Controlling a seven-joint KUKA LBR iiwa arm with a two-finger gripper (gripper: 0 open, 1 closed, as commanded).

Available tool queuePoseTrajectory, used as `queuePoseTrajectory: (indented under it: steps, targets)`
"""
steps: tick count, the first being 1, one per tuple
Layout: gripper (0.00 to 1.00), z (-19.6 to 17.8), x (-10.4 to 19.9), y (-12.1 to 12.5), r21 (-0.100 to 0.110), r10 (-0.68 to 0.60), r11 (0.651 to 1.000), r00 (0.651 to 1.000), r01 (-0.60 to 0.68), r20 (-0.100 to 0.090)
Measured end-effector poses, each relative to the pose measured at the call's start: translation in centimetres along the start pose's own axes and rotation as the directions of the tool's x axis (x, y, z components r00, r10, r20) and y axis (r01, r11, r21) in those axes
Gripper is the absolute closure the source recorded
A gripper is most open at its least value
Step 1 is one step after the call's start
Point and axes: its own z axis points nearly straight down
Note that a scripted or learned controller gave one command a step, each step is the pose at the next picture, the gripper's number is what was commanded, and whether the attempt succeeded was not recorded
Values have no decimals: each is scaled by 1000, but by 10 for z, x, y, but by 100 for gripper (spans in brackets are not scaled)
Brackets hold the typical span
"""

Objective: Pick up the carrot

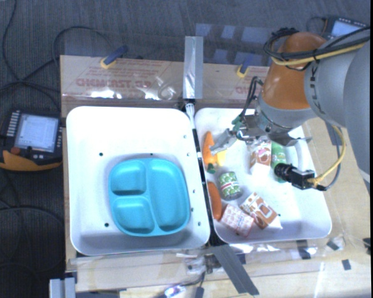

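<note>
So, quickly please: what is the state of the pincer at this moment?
Pincer: cannot be told whether open or closed; it sits in the right bin beside the carrot, with nothing visibly held.

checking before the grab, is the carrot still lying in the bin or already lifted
Lying in the bin. The carrot rests flat along the left wall of the right bin, with the gripper just beside it, not around it.

Faint red lettering runs across the cardboard sheet (127, 82) beyond the bins' far edge, too blurred to read. Food packets' labels are likewise illegible.
</note>
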Motion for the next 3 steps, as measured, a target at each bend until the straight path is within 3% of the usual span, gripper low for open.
queuePoseTrajectory:
  steps: [1, 3]
  targets:
    - [0, -2, -47, 54, 0, 236, 972, 972, -236, 2]
    - [0, 1, 14, -91, 3, 206, 979, 979, -206, 0]
